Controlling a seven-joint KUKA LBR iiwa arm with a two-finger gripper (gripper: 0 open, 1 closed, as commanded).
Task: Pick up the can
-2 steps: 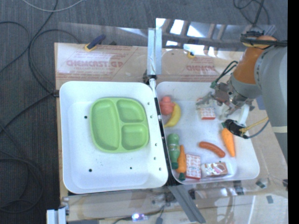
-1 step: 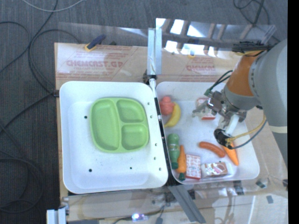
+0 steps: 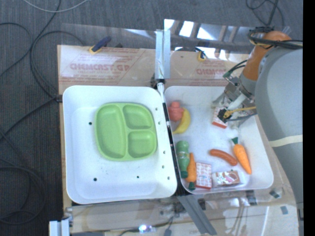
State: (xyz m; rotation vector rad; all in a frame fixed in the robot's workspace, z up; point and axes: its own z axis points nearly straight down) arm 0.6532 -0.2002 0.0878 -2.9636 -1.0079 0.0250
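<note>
Gripper [image 3: 230,108] over can [image 3: 221,118] at right bin [image 3: 263,173] wall; finger state: cannot tell. You risk glancing, toppling can.

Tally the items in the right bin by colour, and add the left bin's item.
Orange: 3, namely a large carrot, a small carrot and a sausage
Green: 2, namely a bottle-like item and the left bin's divided plate
Yellow: 1 banana
Pink-red: 1 rounded item
Red-and-white packets: 3
Total: 10
</note>
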